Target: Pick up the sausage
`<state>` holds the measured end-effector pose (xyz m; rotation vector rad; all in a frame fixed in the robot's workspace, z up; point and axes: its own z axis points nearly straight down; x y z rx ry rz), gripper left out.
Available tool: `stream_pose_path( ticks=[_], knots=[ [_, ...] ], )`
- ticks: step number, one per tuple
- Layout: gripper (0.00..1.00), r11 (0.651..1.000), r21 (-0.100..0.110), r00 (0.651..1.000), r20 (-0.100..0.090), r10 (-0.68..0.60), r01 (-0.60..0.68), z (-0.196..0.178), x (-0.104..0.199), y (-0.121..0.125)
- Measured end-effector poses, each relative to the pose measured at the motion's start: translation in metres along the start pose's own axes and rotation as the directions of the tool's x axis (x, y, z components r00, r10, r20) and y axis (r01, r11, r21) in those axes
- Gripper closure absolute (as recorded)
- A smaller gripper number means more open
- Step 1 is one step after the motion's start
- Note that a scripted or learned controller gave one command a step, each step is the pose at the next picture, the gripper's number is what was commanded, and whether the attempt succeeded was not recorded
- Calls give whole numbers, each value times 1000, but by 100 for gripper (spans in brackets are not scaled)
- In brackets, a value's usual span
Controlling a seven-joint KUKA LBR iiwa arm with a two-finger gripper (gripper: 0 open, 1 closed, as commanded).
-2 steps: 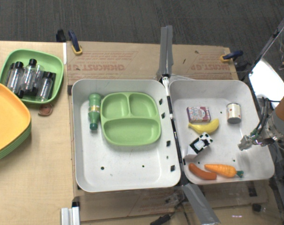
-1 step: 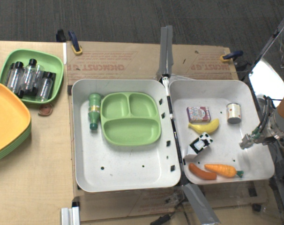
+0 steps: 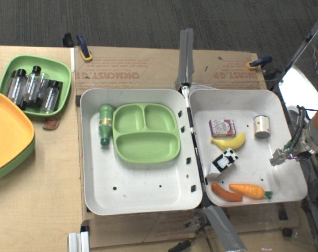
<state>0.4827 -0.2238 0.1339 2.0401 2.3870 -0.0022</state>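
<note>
The sausage [image 3: 225,192] lies in the right bin [image 3: 274,106], at its near edge toward the left corner, reddish-brown and slightly curved. Just beside it, to the right, a carrot [image 3: 248,190] lies almost parallel, its green stub pointing right; the two look to be touching or very nearly so at their inner ends. Farther back in the same bin sit a small black-and-white toy (it looks like a cow) [image 3: 225,160], a banana [image 3: 228,141], a small pink-purple packet [image 3: 222,126] behind the banana, and a silver can [image 3: 262,126] on its side to the right.

The gripper [image 3: 278,157] hangs at the right side of this bin, well apart from the sausage, with nothing visibly between its tips; whether it is apart or together I cannot tell from this angle.

The left bin [image 3: 96,193] holds a green divided plate [image 3: 146,133] with a green bottle [image 3: 105,124] just beside it on the left. On the bench at far left stand a green tray of dark bottles [image 3: 35,85] and a stack of orange plates [image 3: 9,138].
</note>
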Motion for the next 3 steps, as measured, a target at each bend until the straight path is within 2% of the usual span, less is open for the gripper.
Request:
stream_pose_path(
  ticks=[1,2,3],
  knots=[
    [100,970,4,970,-3,244,-244,43,3,-5],
    [100,970,6,970,-3,242,-242,35,3,-5],
    [100,919,3,919,0,393,-393,24,7,82]
  ],
)
